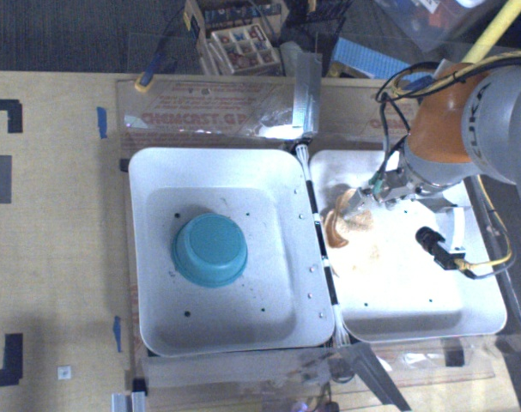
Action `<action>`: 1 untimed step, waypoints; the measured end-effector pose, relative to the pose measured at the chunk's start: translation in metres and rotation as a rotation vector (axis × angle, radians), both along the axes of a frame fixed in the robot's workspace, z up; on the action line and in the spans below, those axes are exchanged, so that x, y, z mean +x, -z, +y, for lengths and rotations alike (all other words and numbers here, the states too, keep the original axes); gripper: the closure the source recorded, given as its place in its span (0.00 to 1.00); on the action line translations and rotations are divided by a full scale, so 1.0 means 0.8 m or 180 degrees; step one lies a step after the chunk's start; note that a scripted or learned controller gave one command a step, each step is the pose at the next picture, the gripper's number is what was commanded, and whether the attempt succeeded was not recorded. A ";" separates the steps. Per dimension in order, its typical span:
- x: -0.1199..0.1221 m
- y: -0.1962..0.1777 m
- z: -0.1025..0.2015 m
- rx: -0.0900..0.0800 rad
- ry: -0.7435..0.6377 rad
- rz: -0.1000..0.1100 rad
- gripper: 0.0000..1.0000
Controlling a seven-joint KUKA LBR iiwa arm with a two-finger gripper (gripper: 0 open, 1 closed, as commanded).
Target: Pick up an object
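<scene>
Down in the right bin [432,320], toward its far-left part: gripper [369,194], slanted toward a tan, rounded object [342,223] that lies just beside the wall shared with the left bin [148,178]. Touching that object or just above it: cannot tell. Open or closed: cannot tell either, too blurred and partly hidden under the wrist. Nothing seen held.

Likely trouble from here:
- Closing off-centre on a lumpy, rounded shape and squeezing it out sideways.
- Nudging it hard against the left wall, with little room on that side for a grasp.
- Scraping the bin floor if lowered too far.
- Misjudging the object's outline because of glare on the white floor around it.

Well apart, near the middle of the left bin: a teal bowl [210,249], apparently upside down. Both bins white, shallow and smooth, with a few dark specks. Beneath them, a pale wooden bench [54,256] with black marks and bits of blue tape [101,121]. Beyond the far edge: a crinkled clear plastic sheet [217,114], a box of small goods [239,41], dark floor.
</scene>
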State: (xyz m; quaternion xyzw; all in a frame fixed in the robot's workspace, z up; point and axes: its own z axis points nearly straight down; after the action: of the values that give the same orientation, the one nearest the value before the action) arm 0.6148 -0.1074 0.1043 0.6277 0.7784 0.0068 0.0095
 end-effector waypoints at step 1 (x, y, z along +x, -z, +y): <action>0.010 0.014 0.006 -0.0013 -0.0160 0.0021 0.00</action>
State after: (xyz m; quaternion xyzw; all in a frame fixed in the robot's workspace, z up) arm 0.6231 -0.1026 0.0931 0.6080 0.7939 0.0034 0.0081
